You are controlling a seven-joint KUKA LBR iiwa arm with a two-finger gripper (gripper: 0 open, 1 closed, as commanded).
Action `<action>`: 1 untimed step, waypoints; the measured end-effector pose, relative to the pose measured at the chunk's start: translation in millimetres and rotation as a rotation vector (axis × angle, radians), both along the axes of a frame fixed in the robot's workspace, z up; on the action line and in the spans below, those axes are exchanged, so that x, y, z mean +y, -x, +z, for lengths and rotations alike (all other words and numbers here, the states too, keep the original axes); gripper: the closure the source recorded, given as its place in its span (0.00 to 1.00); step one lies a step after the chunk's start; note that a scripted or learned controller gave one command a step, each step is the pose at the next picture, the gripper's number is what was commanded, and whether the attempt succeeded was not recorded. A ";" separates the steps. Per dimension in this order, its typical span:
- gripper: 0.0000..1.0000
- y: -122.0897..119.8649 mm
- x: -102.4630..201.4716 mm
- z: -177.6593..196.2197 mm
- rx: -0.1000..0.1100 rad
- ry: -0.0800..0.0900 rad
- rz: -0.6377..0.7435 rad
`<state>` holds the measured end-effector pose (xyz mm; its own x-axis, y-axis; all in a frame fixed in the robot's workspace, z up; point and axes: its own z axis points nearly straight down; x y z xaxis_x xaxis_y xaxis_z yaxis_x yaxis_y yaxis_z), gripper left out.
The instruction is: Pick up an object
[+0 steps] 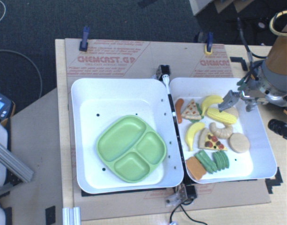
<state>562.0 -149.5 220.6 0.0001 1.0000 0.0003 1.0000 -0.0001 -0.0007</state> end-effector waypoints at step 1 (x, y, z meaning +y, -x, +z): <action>0.00 87.7 92.7 -38.1 0.012 -0.006 0.006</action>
